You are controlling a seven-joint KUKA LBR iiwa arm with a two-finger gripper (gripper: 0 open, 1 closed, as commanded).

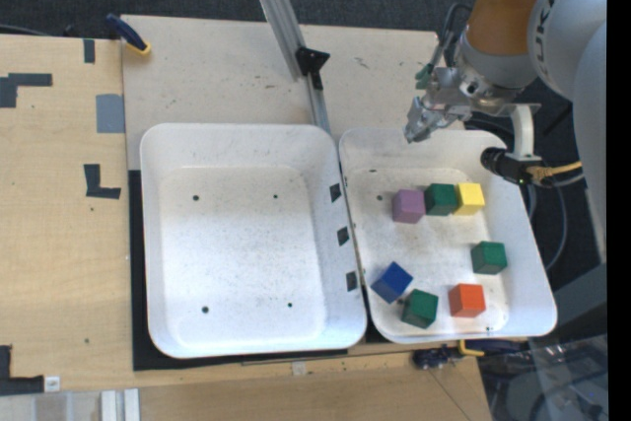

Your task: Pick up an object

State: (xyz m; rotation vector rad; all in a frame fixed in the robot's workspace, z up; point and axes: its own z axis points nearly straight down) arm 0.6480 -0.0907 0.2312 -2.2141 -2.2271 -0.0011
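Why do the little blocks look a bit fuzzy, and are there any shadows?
In the camera view everything is slightly soft, so the purple block and orange block have smudgy edges; light is even, with faint shadows beside the blocks; the end effector looks a little blurred; the right bin shows no strong glare.

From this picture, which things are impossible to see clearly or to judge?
- End effector: in the camera view it is small and blurred, so its grip state is unclear.
- Arm: cut off by the top and right edges.
- Green block: pressed between the purple block and yellow block, side faces hidden.
- Right bin: near rim partly covers a dark clamp below.
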